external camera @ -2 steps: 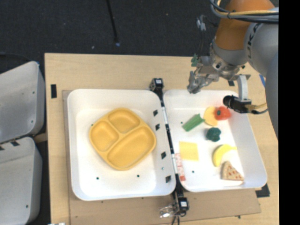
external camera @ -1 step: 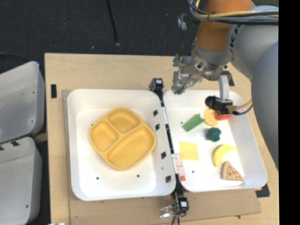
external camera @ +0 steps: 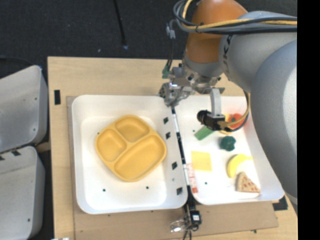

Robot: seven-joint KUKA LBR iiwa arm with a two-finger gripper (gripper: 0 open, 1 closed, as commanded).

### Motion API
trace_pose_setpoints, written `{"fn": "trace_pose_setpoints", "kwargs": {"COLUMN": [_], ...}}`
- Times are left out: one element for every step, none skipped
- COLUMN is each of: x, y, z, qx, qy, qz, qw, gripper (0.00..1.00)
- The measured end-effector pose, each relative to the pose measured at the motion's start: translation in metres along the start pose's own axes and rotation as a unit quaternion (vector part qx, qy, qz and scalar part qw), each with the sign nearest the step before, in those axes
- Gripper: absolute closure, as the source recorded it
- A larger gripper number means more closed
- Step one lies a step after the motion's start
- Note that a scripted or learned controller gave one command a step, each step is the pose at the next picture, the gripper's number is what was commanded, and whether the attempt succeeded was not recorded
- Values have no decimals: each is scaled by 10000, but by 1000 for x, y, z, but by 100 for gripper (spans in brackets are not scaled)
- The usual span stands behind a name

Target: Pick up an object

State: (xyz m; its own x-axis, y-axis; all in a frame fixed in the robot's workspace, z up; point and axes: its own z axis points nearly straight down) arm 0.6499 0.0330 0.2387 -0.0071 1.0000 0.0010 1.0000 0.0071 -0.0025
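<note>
Sitting lower-left of the gripper (external camera: 172,91), a yellow plate (external camera: 131,147) rests in the left bin (external camera: 80,134). Gripper's above the middle rim (external camera: 176,136), open or closed, can't tell. Lower-right: green block (external camera: 204,133), yellow square (external camera: 201,160), banana (external camera: 237,163), pizza slice (external camera: 246,182).

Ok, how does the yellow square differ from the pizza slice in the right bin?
The yellow square is four-cornered and plain yellow; the pizza slice is a triangle, tan with red spots. The yellow square lies in the right bin by the rim that meets the left bin; the pizza slice lies near the front outer corner. Both lie flat.
</note>
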Motion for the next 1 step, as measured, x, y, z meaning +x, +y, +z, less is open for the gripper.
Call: {"fn": "trace_pose_setpoints", "kwargs": {"x": [44], "y": [-19], "z": [-10], "qx": [-5], "qy": [2], "qz": [1], "qw": [10000], "gripper": [100]}}
